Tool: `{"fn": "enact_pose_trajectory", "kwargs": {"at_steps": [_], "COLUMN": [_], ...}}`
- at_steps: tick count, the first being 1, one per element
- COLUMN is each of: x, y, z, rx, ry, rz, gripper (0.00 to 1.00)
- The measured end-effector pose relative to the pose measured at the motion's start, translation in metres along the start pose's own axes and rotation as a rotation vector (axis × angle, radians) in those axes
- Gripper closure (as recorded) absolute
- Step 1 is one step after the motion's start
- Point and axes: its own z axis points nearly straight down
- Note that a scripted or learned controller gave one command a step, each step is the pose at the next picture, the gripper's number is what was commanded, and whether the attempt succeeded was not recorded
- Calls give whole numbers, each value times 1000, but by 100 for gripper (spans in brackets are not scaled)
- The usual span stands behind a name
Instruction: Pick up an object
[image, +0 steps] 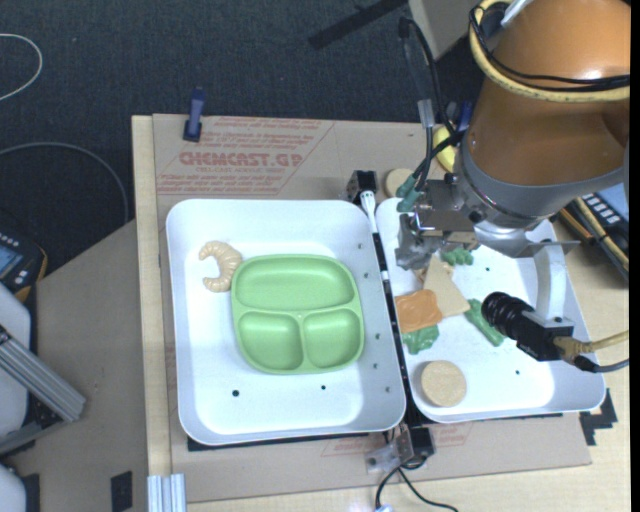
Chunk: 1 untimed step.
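My gripper (412, 252) hangs over the upper left part of the right bin (520, 392), close to the wall between the bins. Just below it lie a tan wedge (447, 293) and an orange block (418, 308), with a green leafy piece (420, 340) under the block. A round tan cookie (441, 382) sits near the bin's front. A small green piece (458, 257) lies right of the gripper and another green piece (487, 326) lies further down. I see nothing held in the gripper.
The left bin (195, 380) holds a green divided plate (297, 310) and a beige croissant (220, 264) at the plate's upper left. The arm's big orange and grey body covers the right bin's upper right.
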Motion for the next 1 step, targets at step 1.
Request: {"fn": "enact_pose_trajectory", "kwargs": {"at_steps": [1], "x": [41], "y": [-2], "z": [48], "rx": [19], "ry": [-3], "rz": [2], "gripper": [100]}}
